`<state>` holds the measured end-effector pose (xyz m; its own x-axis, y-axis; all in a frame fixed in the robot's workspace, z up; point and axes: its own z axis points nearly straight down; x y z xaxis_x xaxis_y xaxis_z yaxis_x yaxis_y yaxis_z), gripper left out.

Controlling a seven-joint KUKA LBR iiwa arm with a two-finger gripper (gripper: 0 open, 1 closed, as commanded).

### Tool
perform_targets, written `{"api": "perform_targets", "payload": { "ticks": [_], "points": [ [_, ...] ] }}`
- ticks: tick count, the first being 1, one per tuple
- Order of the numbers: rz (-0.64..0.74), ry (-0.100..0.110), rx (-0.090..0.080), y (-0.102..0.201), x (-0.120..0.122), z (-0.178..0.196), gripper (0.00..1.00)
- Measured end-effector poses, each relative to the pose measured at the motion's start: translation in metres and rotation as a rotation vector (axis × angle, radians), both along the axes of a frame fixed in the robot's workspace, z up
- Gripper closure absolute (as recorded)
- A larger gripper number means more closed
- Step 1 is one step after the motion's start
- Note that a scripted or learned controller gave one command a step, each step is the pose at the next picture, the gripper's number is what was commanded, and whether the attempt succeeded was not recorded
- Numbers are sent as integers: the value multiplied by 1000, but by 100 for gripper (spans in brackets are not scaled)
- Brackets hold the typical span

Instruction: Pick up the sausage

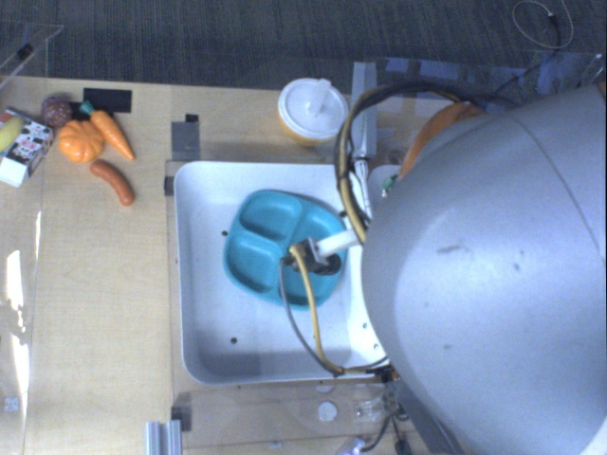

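The sausage (113, 182) lies on the bench (85, 301), left of the bin (204, 349), near a carrot (114, 134). The arm (493, 282) hangs over the blue plate (261, 240); whether the jaws are open I cannot tell. Approach step, seemingly: next, reach left past the bin wall.

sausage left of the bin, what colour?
Reddish orange. The sausage lies on the bench; it shows best in the camera view.

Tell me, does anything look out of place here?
Yes. The sausage lies on the bench, left of the white bin, near a toy carrot and pumpkin, while the arm reaches over the blue plate inside the bin.
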<state>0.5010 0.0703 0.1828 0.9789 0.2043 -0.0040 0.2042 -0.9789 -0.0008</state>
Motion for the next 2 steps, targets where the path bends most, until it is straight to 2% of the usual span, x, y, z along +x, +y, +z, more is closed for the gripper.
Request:
{"api": "perform_targets", "payload": {
  "ticks": [1,2],
  "points": [
    [22,-6,0,27,-14,205,100],
    [22,-6,0,34,-14,252,100]
  ]
}}
